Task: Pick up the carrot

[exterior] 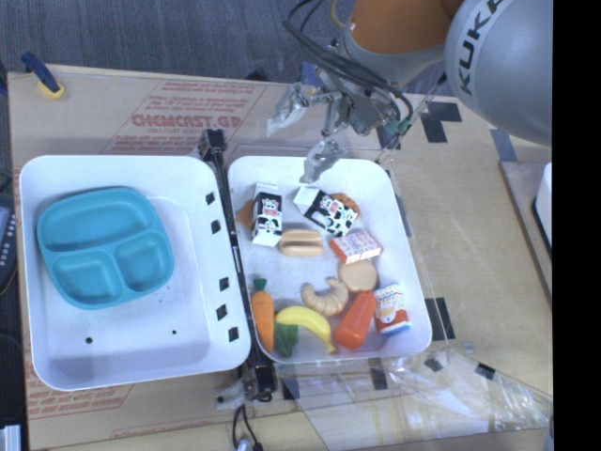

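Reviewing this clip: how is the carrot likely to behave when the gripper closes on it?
The carrot looks like smooth moulded plastic, so probably stiff, light, slightly slippery. Its rounded, tapered body may roll or squirt out of a pinch. It lies against the bin wall beside the banana, leaving little finger room.

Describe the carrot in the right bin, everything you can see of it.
The carrot is a small orange toy, plastic by its look, with a green top pointing toward the bin's far side. It lies flat along the left wall of the right bin, near the front corner. The banana lies just right of it; a green item touches its lower end.
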Robot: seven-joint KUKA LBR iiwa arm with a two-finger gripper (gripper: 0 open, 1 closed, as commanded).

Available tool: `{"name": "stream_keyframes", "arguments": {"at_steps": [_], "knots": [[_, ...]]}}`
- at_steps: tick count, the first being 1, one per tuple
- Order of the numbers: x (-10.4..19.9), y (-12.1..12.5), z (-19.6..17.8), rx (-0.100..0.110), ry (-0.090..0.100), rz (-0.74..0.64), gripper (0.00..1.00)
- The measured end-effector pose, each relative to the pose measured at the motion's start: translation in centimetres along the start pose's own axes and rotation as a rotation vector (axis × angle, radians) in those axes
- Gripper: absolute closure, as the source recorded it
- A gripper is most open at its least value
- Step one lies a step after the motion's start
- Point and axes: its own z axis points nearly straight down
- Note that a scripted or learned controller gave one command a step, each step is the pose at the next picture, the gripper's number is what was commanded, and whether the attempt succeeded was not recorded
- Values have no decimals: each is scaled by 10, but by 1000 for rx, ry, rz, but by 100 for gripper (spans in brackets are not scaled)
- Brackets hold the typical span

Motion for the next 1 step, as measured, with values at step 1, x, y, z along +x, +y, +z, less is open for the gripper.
{"name": "stream_keyframes", "arguments": {"at_steps": [1], "knots": [[-2, 1, -10, 1, -3, -5, 100]]}}
